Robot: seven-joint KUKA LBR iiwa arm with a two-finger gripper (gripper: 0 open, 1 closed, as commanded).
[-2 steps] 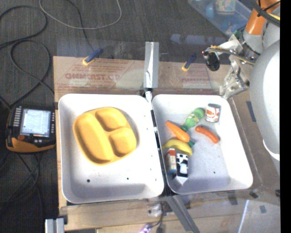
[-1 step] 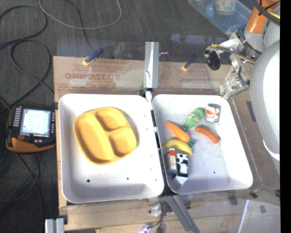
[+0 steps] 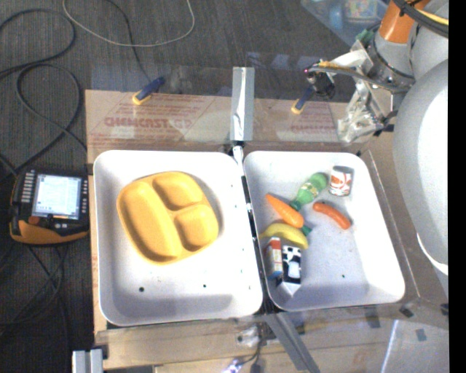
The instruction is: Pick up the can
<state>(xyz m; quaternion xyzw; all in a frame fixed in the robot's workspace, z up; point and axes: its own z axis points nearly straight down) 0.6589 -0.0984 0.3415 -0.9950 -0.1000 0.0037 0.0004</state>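
White-and-red can (image 3: 341,181) stands upright, far corner of right bin (image 3: 378,288), beside green bottle (image 3: 310,189). Gripper (image 3: 362,120) hangs just beyond bin's far rim, holding nothing, fingers seemingly parted, hard to tell. Can lies nearer camera, slightly left of it.

We see the arm (image 3: 429,138) entering from the right side of the view, its broad pale grey body running down most of that edge. Near the top right corner its orange band (image 3: 397,22) sits above the wrist, and below the band the wrist leans down and to the left. The gripper (image 3: 359,122) hangs at the end of it, pointing downward, with its pale fingers (image 3: 352,127) close together and nothing visible between them. We cannot tell from here whether they are fully closed. The gripper hangs high in the view.
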